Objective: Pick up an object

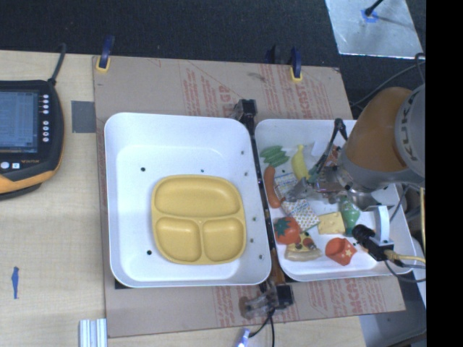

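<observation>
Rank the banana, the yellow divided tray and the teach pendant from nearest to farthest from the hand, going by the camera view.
1. Banana: in the right bin, just left of the hand.
2. Yellow divided tray: in the left bin, across the divide.
3. Teach pendant: on the bench at the far left edge.

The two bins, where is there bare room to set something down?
Left bin: bare white floor all around the yellow tray, widest along the far wall and left side. Right bin: crowded with toy food under the gripper.
</observation>
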Action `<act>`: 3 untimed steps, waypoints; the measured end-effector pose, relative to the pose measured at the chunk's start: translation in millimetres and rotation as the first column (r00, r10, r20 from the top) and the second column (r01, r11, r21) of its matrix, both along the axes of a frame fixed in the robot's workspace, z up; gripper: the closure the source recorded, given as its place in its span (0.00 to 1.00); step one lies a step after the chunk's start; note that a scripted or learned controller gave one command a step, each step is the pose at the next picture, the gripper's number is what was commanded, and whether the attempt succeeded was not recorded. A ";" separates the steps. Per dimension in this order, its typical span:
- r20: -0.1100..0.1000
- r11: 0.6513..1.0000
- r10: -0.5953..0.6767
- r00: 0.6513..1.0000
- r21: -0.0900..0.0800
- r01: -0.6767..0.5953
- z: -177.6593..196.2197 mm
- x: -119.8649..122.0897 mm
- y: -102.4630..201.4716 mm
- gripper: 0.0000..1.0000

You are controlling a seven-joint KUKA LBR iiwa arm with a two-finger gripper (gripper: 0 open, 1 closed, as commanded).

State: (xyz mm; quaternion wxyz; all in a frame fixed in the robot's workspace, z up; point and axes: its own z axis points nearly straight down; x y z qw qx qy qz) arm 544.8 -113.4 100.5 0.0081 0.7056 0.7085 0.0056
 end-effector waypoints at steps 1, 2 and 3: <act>-0.014 1.000 -0.001 1.000 0.003 0.001 -5.5 68.8 15.4 0.00; -0.050 1.000 -0.005 0.999 0.018 0.006 -9.2 107.5 1.9 0.00; -0.033 1.000 0.001 0.999 0.009 -0.001 3.1 110.7 0.1 1.00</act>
